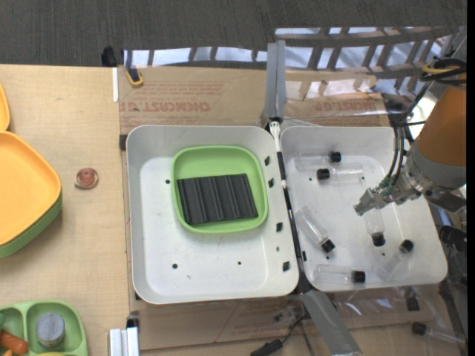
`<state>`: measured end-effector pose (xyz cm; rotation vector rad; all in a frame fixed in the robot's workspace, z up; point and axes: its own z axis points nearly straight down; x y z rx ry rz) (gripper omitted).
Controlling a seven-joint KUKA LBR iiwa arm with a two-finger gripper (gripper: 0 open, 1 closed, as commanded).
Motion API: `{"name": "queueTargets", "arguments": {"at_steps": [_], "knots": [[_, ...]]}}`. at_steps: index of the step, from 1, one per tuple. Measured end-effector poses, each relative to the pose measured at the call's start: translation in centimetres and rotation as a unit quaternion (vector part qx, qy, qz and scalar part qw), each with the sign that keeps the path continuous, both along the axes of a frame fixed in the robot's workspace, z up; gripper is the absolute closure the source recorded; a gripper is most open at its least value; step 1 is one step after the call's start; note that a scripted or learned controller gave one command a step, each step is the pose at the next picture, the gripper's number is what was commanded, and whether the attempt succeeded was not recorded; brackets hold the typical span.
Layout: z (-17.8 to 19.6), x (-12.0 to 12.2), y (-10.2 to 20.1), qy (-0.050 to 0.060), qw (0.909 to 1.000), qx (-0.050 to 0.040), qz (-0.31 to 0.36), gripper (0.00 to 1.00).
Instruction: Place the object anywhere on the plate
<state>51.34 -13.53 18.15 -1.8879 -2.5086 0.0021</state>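
Observation:
A green plate (217, 156) lies in the left bin (156, 258), and a black ribbed mat (219, 199) rests flat on it. Several clear tubes with black caps lie scattered in the right bin (427, 269): one (340, 173) near the back, one (316, 231) at the left, and one (338, 276) along the front wall. My gripper (373, 201) hangs over the middle right of the right bin, just above a short capped tube (377, 232). The view does not show whether anything is in its grasp.
Orange plates (22, 191) are stacked at the left of the bench, beside a small red knob (87, 177). A green compartment tray (30, 325) sits at the bottom left. Cardboard (193, 99) and a metal rack (356, 47) stand behind the bins.

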Motion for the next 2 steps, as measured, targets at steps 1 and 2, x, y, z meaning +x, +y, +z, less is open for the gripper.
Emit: {"name": "queueTargets", "arguments": {"at_steps": [1,2], "knots": [[-0.4,-3.6,-0.9,0.000,0.9993,0.0003,0.037,1.00],[1.9,-3.5,-0.7,-0.002,0.9946,-0.0007,0.104,1.00]]}}
